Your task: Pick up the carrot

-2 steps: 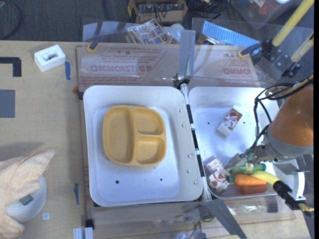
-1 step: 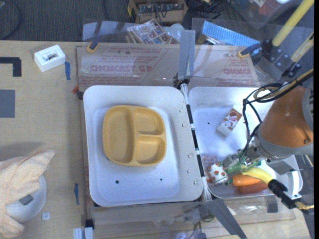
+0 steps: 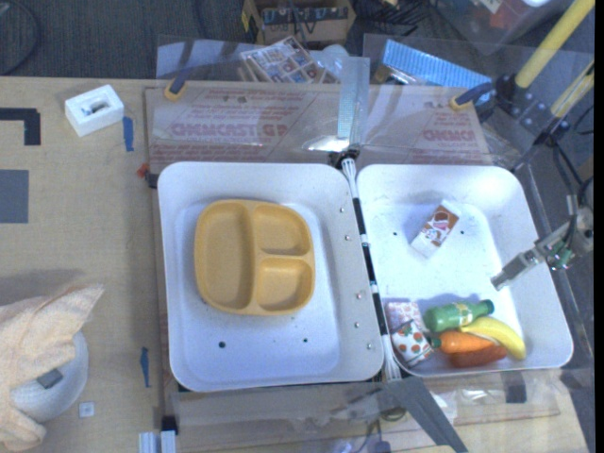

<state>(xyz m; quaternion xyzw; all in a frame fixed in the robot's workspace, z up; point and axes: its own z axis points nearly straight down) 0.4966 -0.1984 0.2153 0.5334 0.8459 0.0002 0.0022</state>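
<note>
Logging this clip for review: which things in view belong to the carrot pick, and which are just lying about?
Job in hand:
- orange carrot, front of the right white bin
- gripper

Lying about:
- yellow banana
- green bottle
- small white-and-brown carton
- yellow divided plastic plate, left bin

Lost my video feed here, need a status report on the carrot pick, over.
Gripper at right bin's right side, nothing between fingers. Carrot at the bin's front edge. Banana and green bottle crowd it from behind.
</note>
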